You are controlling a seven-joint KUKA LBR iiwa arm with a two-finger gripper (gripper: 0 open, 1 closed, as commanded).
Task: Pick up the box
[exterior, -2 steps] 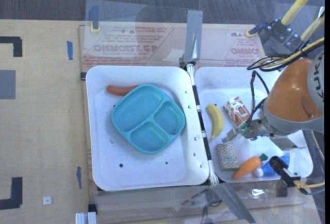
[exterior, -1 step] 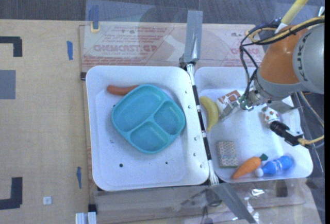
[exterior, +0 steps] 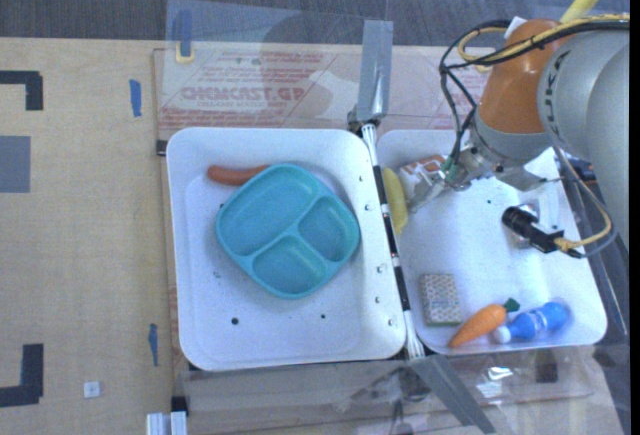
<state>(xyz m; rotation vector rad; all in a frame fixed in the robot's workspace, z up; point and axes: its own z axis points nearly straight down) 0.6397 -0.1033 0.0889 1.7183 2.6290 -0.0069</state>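
Trouble could come from the carrot (exterior: 478, 323): the box (exterior: 440, 298) lies just beside it, so a descent could catch both. The gripper (exterior: 440, 175) hangs well apart from the carrot, and whether it is open I cannot tell.

Box: flat in right bin, untouched.
Small tan speckled box (exterior: 440, 297) lying flat on the floor of the right bin (exterior: 590, 323), near its front edge, slightly skewed, just beside the toy carrot (exterior: 478, 323).
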